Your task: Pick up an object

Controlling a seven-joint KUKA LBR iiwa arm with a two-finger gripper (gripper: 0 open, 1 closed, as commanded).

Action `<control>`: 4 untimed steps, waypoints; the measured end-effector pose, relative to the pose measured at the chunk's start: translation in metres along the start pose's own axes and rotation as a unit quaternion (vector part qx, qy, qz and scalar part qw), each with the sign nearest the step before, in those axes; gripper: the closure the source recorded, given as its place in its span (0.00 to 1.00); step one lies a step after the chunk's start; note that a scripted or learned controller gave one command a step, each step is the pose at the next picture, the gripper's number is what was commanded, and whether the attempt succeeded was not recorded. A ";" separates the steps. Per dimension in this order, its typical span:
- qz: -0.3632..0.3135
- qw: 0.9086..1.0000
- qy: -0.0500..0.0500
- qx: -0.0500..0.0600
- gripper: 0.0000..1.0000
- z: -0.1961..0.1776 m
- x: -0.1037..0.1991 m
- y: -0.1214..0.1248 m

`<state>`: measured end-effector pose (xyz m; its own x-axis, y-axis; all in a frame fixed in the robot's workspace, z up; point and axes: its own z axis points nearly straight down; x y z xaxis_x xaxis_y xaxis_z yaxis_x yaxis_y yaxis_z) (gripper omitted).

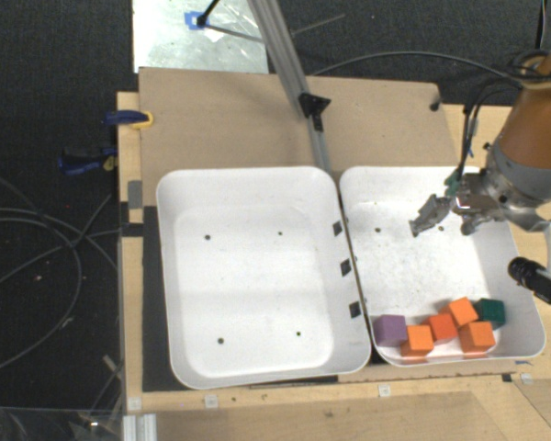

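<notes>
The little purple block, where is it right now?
The small purple cube sits in the right-hand white bin, at its near left corner, leftmost in the cluster of blocks, right beside an orange cube.

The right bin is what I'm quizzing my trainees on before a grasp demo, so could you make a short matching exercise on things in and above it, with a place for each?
Things:
1. purple block
2. green block
3. gripper
4. left bin

Places:
A. far right of the block cluster, beside the orange blocks
B. above the right bin, in its upper half, away from the blocks
C. left end of the block cluster, by the bin's near edge
D. on the bench beside the right bin, with no blocks in it

Pairs: 1-C, 2-A, 3-B, 4-D
</notes>
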<state>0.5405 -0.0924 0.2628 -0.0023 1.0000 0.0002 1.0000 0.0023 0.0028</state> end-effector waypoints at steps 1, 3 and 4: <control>-0.001 1.000 -0.001 -0.003 0.00 -0.060 0.001 -0.024; 0.002 1.000 -0.001 -0.002 0.00 -0.279 0.015 0.039; 0.002 1.000 -0.001 -0.001 0.00 -0.278 -0.010 0.082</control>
<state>0.6217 -0.1017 0.5407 0.0007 1.0000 -0.0027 1.0000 -0.0007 0.0055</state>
